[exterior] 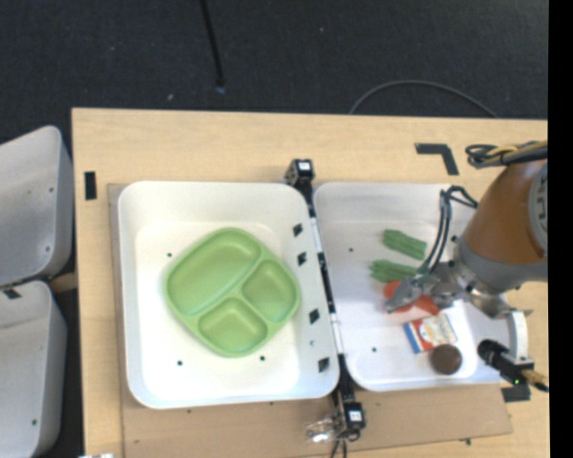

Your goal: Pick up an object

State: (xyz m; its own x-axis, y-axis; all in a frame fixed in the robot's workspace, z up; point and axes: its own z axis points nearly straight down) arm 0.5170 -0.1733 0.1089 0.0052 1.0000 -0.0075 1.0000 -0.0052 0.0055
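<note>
You see a green divided plate (232,291) lying in the left bin (134,256) on the desk (220,146). In the right bin (363,218), the gripper (411,297) sits low over a red object (401,302), with two green pieces (404,244) just above it. A red, white and blue packet (432,332) and a brown round thing (446,359) lie near the bin's lower edge.

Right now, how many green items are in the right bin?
2: one green piece lies toward the right bin's far side, and another green piece sits just nearer, beside the gripper. The arm could be hiding more.
</note>
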